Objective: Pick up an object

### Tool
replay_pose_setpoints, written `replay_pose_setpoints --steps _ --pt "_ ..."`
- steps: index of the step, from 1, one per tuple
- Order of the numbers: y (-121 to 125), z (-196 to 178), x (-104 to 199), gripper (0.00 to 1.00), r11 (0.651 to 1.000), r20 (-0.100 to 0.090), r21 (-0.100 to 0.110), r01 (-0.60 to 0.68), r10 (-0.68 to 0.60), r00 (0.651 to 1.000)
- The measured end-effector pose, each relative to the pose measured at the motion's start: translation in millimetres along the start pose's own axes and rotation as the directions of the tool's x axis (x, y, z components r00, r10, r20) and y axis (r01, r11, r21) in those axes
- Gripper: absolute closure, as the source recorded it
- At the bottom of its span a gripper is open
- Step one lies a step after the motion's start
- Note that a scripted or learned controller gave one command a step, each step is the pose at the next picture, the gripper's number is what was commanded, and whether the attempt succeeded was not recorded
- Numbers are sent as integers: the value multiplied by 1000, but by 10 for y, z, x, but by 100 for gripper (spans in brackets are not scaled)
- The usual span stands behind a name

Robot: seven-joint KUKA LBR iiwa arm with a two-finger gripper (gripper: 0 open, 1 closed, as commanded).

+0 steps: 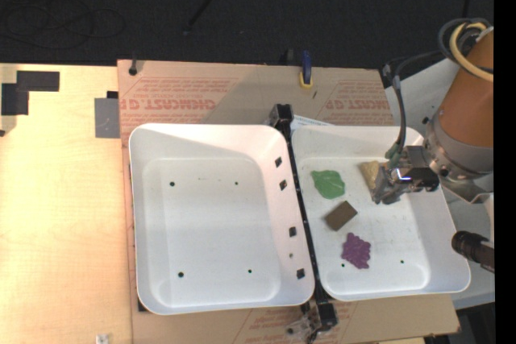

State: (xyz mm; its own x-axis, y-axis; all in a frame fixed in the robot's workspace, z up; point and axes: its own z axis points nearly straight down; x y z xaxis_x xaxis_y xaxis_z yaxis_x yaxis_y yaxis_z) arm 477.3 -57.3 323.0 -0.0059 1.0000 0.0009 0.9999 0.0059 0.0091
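On the right-hand shallow white plastic bin [451, 274], the pincer [385, 191] hovered beside a small tan lump [370, 172]; we could not tell its opening. We judged the flat green piece [328, 184], the purple crumpled piece [355, 250] and the brown block [341, 215] light; the block looked stiffest, best taken across its short sides.

The arm [472, 105] is fat and round, with a wide orange band and a grey ring just behind the end effector [388, 188]. The end effector is small, dark grey metal with shiny bits. A black cable [401, 105] curves up behind it.
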Motion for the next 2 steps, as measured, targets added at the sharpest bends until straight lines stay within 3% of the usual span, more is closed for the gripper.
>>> replay_pose_setpoints --steps 1,2 --pt "242 -863 401 100 1000 1 0 0 0 1000" --pt "-39 165 175 100 1000 1 24 -9 9 1000"
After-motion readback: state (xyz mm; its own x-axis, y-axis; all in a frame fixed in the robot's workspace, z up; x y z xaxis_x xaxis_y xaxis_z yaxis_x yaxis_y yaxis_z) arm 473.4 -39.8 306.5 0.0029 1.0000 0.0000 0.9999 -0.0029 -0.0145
